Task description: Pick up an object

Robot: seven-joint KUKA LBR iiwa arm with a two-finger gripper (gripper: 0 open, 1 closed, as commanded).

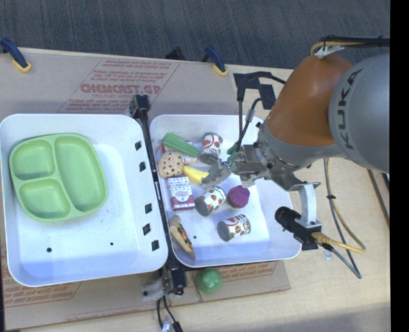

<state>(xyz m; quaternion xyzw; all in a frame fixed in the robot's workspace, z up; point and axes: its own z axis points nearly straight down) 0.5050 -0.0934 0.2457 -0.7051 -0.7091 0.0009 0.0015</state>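
Note:
The right bin (277,249) holds several small items. Along its far side lie a green bar (180,144), a red-and-white can (212,144) and a cookie (170,164). In the middle are a yellow piece (194,175), a maroon box (181,192), a second can (211,200) and a purple plum (238,196). A third can (234,227) and a sandwich-like piece (181,237) lie toward the near side. My gripper (220,167) hangs low over the middle of this bin, just right of the yellow piece and above the second can. The wrist hides its tip.
The left bin (73,258) carries a green divided plate (57,176). A green ball (208,279) lies outside the bins on the cardboard by the near edge. A black clamp strip (153,185) runs between the two bins. The arm's bulk covers the right bin's far right corner.

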